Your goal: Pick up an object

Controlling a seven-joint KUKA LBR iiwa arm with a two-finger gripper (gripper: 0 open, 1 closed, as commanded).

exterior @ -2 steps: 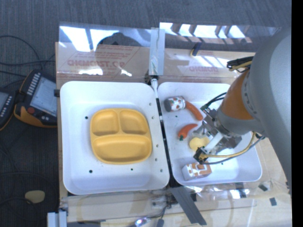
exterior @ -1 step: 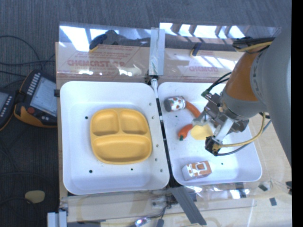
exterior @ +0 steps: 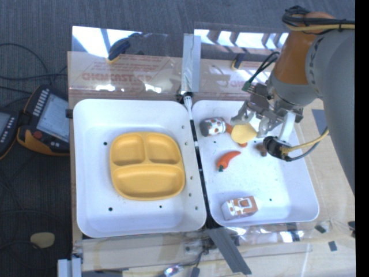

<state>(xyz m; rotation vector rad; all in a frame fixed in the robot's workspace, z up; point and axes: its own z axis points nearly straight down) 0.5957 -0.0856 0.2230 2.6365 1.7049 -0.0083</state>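
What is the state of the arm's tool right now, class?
Tool: cannot be told whether open or closed; it sits low in the right white bin, just above the flat yellow piece.

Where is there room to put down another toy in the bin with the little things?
In the right bin, bare floor lies between the red pepper and the small box, and toward the right wall. It is crowded up top, around the claw, yellow piece and can.

Single fixed camera above bench, looking down at slant on both white bins (exterior: 81, 154); arm (exterior: 323, 56) enters from right.
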